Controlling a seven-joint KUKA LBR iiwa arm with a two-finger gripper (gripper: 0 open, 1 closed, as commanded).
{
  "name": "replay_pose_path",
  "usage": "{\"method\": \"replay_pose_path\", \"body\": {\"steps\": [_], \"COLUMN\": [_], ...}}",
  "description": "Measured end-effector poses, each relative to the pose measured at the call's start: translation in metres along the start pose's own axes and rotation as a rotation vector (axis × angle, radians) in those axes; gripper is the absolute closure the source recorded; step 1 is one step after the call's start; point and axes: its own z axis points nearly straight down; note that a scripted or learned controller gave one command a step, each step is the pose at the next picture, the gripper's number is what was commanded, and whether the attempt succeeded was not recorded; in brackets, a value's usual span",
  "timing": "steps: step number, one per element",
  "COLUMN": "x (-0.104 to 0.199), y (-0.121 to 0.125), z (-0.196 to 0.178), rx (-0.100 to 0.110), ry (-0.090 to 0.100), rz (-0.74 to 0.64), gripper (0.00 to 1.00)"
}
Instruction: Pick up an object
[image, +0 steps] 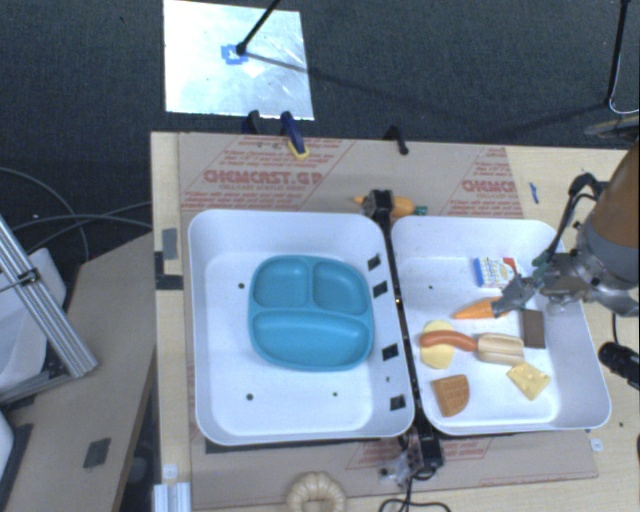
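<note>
The right bin holds several toy foods. An orange carrot lies near its middle, and my gripper hangs low just to the carrot's right end, reaching in from the right. A small white, blue and red box lies behind the carrot. A brown block sits right under the gripper's body. Further forward are a hot dog, a pale bun, a cheese wedge and a brown toast piece. Nothing shows as lifted.
The left bin carries a blue divided plate. A dark divider with clips runs between the bins. An orange and yellow item lies behind the bins, and a pale ring lies on the bench in front.
</note>
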Motion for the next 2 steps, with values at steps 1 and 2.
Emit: {"method": "replay_pose_path", "body": {"steps": [1, 2], "x": [0.0, -0.005], "y": [0.002, -0.001], "z": [-0.005, 0.039], "rx": [-0.011, -0.008], "ry": [-0.002, -0.002], "rz": [-0.003, 0.0], "gripper": [0.0, 0.0]}}
